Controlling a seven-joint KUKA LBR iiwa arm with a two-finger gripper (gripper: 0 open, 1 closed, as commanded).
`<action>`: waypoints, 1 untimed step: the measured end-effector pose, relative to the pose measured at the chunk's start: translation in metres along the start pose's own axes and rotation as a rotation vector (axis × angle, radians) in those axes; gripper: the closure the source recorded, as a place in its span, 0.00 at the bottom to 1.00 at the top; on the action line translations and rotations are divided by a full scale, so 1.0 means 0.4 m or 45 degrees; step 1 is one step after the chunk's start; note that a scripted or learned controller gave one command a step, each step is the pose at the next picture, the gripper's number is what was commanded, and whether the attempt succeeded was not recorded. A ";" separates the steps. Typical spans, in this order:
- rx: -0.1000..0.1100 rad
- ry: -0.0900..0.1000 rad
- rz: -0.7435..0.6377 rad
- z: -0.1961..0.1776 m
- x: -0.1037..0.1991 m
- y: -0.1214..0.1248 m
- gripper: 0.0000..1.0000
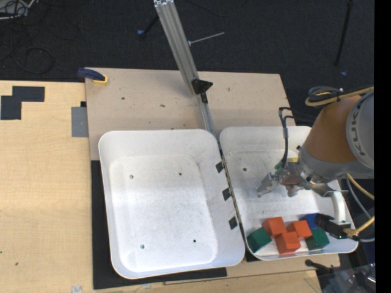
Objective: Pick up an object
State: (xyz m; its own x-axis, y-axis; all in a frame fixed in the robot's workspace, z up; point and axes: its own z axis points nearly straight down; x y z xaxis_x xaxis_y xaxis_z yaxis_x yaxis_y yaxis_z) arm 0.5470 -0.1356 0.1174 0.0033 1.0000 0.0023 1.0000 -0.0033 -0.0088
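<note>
Tool [278,186] spread open, holding nothing, above right bin [256,145], blocks [287,234] clustered at near edge, no clear long axis

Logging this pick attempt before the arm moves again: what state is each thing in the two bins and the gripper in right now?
Left white shallow bin: flat on the bench.
Right white shallow bin: holds the blocks at its near corner.
Orange blocks: three, clustered, resting on the bin floor.
Green blocks: two, flanking the orange ones.
Blue block: partly hidden.
Two-finger gripper: above the bin floor, apart from the blocks, holding nothing.
</note>
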 end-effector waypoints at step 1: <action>-0.005 -0.001 0.011 -0.032 -0.006 0.001 1.00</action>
State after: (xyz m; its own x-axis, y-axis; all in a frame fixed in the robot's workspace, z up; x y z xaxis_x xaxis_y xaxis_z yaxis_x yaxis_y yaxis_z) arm 0.5473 -0.1380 0.1301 0.0120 0.9999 0.0017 0.9999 -0.0120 -0.0048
